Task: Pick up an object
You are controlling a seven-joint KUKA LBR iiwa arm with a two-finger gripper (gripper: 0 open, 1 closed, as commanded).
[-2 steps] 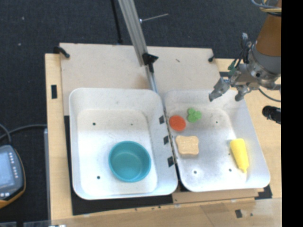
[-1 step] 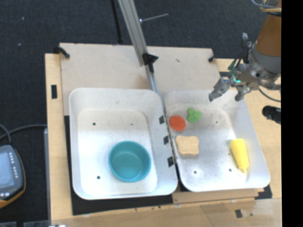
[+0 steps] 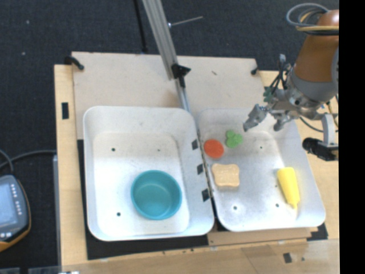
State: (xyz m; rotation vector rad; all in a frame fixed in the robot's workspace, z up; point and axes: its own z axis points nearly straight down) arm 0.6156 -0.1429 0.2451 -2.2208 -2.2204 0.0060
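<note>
1. Camera view showed you the gripper (image 3: 267,119) above the right bin (image 3: 311,210) — fingers apart, holding nothing
2. Approach step, I judged — your next move: descend on the green object (image 3: 232,139), nearest, beside the orange one (image 3: 214,148)

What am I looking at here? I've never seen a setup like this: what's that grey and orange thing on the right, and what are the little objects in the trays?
The camera sits above a workbench, looking down at a slant. The grey and orange thing is a robot arm, and its tip is a two-finger gripper, a simple mechanical hand. The fingers stand apart with nothing between them, so it holds nothing. It hovers over the far edge of the right bin. In that bin lie four small toys: a green piece, an orange-red round piece, a tan toast-shaped piece and a yellow piece. The left bin holds a teal bowl. The arm's job is to pick one object up.
</note>
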